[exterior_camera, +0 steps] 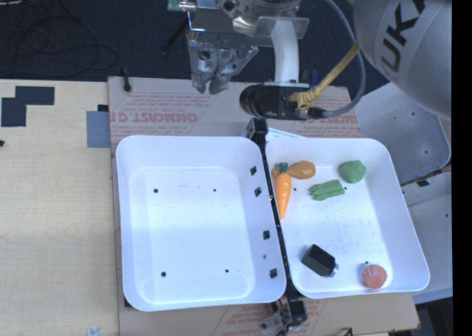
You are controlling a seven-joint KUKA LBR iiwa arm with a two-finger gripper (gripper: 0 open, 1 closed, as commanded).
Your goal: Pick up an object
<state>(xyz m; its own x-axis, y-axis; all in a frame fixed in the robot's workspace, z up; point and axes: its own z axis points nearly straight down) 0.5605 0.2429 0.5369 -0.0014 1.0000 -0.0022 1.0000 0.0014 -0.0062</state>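
Your tool (pixel 212 80) hangs high above the back edge of the left bin (pixel 140 152), fingers drawn close together, nothing between them. All the objects sit in the right bin (pixel 391 172): a carrot (pixel 282 192) by the divider, an orange piece (pixel 302 170) touching its top, a green pod (pixel 327 190) beside that, a round green piece (pixel 352 171) toward the back right. Nearer you, a black block (pixel 319 260) and a pink ball (pixel 374 276). The bench (pixel 51 209) shows at left.
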